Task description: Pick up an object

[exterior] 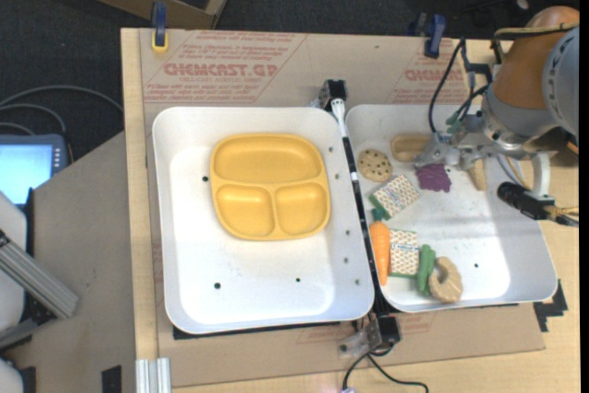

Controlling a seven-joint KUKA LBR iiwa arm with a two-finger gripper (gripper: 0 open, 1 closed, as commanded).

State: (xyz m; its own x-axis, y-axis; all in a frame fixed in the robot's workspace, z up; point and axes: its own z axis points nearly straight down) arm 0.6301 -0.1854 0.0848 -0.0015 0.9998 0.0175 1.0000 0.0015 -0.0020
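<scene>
The gripper (457, 154) hangs low over the far part of the right bin (515, 285); whether it is clenched, released or grasping anything cannot be told from this angle. Just beside it, on its left and slightly nearer the camera, lies a purple object (433, 177), possibly touching the gripper. A tan piece (409, 145) sits to its left, with a chocolate-chip cookie (374, 164) beyond that. Nearer the camera lie a patterned packet (396, 195), a carrot (379, 245), a green piece (425, 270) and a wooden ring (446, 280). Well to the left, the other bin (184, 271) holds a yellow divided plate (271, 185).
</scene>
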